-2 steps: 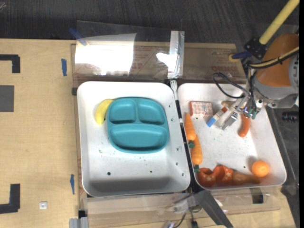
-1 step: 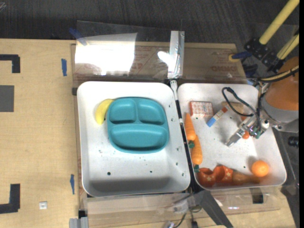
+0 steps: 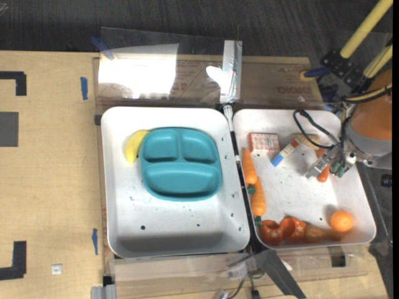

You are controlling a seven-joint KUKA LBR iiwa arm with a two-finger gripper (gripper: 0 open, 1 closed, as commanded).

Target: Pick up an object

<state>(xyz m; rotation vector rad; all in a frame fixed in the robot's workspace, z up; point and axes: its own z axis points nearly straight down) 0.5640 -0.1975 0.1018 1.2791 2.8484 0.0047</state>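
In the camera view, we are looking down on the tabletop point(image 3: 50, 167), which is carrying two shallow white bins side by side. The left bin point(image 3: 124, 229) is holding a teal divided plate point(image 3: 181, 162) lying flat, with a yellow banana-shaped item point(image 3: 133, 144) tucked partly under its left edge.

The right bin point(image 3: 355, 192) is holding the candidate objects. A small printed box point(image 3: 264, 143) is lying near the upper left corner. A small white and blue item point(image 3: 283, 152) is resting just beside it. Orange carrot-like pieces point(image 3: 252, 182) are lining the left wall. Red pieces point(image 3: 283, 229) are sitting along the lower wall, and an orange fruit point(image 3: 341, 220) is resting near the lower right corner.

The arm point(image 3: 371, 123) is reaching in from the right, and the end effector point(image 3: 321, 167) is hovering low over the upper right part of the right bin. A small reddish-orange item point(image 3: 323, 175) is lying at its tip. We cannot tell whether the end effector is released or clenched, nor whether that item is gripped.

We are judging the task as not yet completed: every object appears to be resting in a bin. A confirmed grasp and a lift are remaining.
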